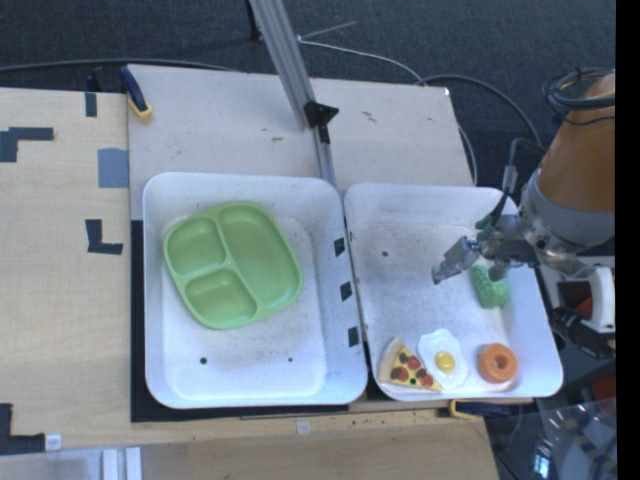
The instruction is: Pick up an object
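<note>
The right bin [400, 218] holds several toy foods. A green knobbly piece [490, 289] lies near its right wall. Along the front edge lie a pizza slice [405, 365], a fried egg [442, 355] and an orange doughnut [497, 362]. My gripper [450, 265] hangs over the right half of this bin, pointing left and down. It sits just left of and slightly above the green piece. Nothing shows in its grasp. The arm's wrist covers the bin's right rim.
The left bin [170, 358] holds a light green divided plate [232, 264]. A metal pole [285, 43] slants down from the top to the divider between the bins. Cables run along the bench's far side. Bare bin floor lies left of my gripper.
</note>
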Controlling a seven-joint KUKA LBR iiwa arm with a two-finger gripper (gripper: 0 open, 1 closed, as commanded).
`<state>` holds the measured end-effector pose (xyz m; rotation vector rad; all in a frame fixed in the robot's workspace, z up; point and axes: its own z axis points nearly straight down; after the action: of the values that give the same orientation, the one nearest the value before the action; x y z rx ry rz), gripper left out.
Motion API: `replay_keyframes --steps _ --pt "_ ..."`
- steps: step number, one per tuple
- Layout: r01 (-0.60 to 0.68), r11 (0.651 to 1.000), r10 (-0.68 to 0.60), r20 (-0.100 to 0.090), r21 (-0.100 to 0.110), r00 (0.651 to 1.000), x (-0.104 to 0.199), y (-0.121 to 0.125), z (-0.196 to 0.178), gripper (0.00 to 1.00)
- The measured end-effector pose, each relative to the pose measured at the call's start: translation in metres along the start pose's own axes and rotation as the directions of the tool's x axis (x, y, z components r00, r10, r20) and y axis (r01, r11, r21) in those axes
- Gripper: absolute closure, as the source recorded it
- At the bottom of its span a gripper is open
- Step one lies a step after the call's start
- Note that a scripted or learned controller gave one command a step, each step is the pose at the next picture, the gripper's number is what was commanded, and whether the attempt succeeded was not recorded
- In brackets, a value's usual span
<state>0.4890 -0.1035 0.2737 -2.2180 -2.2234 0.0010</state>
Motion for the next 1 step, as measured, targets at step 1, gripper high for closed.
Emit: replay_keyframes --steps 1 --pt "0.000 1.000 0.000 0.000 0.000 1.000 0.0000 0.0000 0.0000 0.00"
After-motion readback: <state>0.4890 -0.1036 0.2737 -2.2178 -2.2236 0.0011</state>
